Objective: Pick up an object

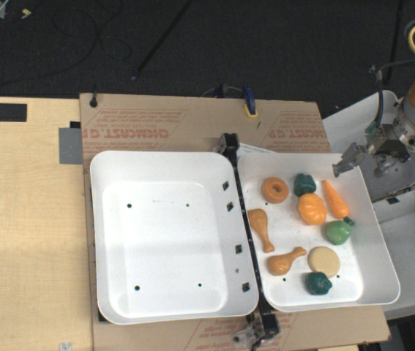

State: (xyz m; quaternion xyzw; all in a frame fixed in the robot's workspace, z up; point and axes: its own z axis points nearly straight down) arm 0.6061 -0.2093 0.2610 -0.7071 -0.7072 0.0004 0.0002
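Note:
The right bin point(383, 269) holds several toy foods. Among them are a ring doughnut point(274, 190), a dark green piece point(304, 183), an orange carrot point(335, 199) and an orange round fruit point(312, 209). A light green ball point(338, 232), two drumsticks point(260, 229) point(286, 260), a beige disc point(324, 260) and another dark green lump point(318, 283) lie lower down. My gripper point(369, 159) hangs above the bin's far right corner, just right of the carrot, open with nothing between its fingers.
The left bin point(112, 196) stands beside the right one, with a black divider point(240, 225) between them. Both rest on brown cardboard point(192, 123) on the wooden bench. Cables lie on the dark floor behind.

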